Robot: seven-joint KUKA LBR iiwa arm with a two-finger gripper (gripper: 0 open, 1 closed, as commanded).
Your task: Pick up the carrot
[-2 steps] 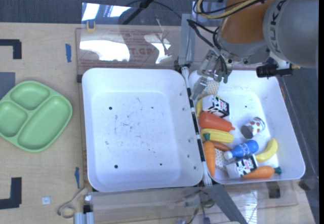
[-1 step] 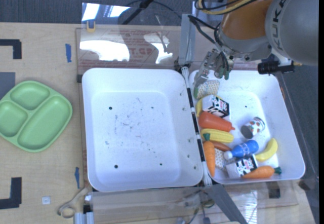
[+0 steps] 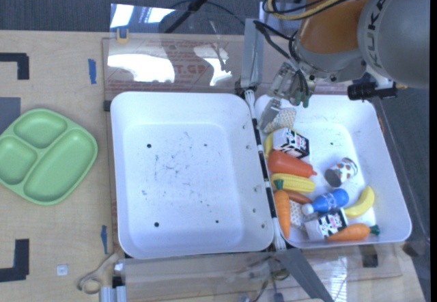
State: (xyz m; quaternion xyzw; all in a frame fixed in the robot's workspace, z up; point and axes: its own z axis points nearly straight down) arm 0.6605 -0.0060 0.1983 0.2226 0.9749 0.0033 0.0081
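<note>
Camera view: the gripper (image 3: 281, 104) hovers over the right bin (image 3: 390, 157), claw state unclear; the carrot (image 3: 291, 165) lies ungrasped.

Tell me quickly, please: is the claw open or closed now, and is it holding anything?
Claw: above the back left corner of the right bin; open or closed cannot be told. No carrot is seen between its fingers.
</note>
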